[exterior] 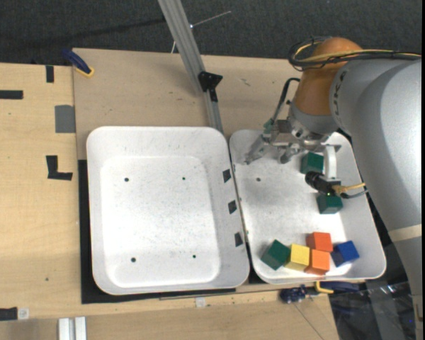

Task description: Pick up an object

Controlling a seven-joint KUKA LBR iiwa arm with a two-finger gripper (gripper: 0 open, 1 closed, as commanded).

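A: Going left to right, what is sitting on the pale wooden desk point(28, 211)?

B: The left shallow white plastic bin point(99, 211) is lying with nothing in it but a few dark dots on its floor. A grey metal pole point(188, 44) is slanting down from the top toward the gap between the bins. The right shallow white plastic bin point(258, 190) is carrying all the blocks.

A: Which blocks?

B: Along its near edge a dark green cube point(275, 254), a yellow cube point(299, 256), two orange cubes point(318, 251) and a blue cube point(346, 252) are crowding together, touching. Further right and up, a teal-green block point(330, 203) is lying alone, and another teal-green block point(312, 163) is sitting just beside the claw.

A: And the claw point(269, 149)?

B: It is hovering over the far end of the right bin, metal parts pointing left. I cannot tell how wide it is standing, and nothing is showing between its tips.

A: What could go wrong from here?

B: I judge that no pick is secured yet. The cluster is packed so tightly that a descending tip could be landing on a neighbouring cube and shoving the group. The nearby teal block is lying close to the bin wall, so a tip could be catching the rim or nudging the block away.
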